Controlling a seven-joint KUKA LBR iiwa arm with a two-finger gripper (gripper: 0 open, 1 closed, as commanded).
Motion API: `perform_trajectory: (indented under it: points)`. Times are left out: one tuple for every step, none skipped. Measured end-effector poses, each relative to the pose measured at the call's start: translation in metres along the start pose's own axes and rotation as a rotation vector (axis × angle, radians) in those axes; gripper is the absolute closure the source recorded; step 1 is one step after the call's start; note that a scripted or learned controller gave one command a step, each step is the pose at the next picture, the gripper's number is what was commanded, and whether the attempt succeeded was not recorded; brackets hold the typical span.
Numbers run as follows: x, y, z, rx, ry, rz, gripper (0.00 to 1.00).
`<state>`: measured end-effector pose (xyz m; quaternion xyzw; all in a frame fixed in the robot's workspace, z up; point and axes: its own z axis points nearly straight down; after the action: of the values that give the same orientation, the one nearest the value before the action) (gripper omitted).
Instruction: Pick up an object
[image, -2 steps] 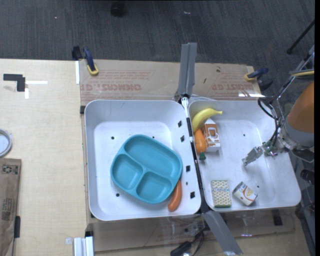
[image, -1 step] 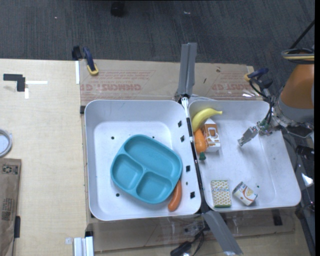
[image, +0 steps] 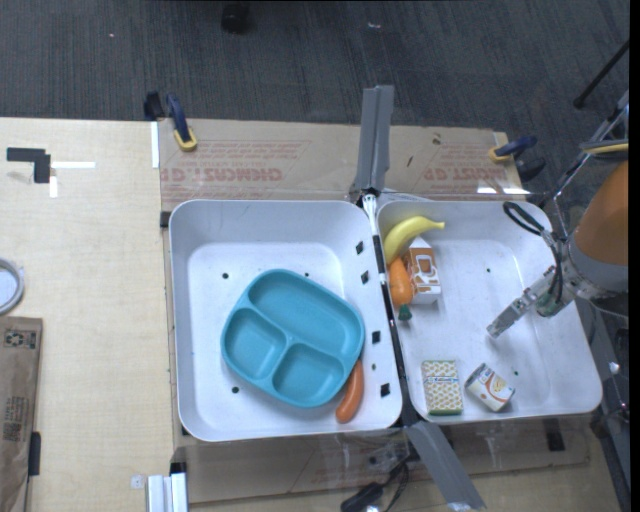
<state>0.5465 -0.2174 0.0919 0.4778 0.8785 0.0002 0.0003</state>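
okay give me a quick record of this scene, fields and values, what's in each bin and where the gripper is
left bin: blue divided plate; orange sausage-shaped toy beside the plate's lower right edge
right bin: banana, orange carrot-like toy, small orange-and-white carton, all near the divider; cracker box and small tilted packet near the front wall
gripper: over the right bin's bare middle, right of the carton, above the packet
held: nothing visible between the fingers
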Motion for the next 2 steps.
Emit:
perform_trajectory:
  points:
    - [-0.0305, 0.0396, -0.0006, -0.001, -0.002, -0.005, 0.00]
    - [-0.0290, 0.0372, -0.0002, 0.000, -0.001, -0.020, 0.00]
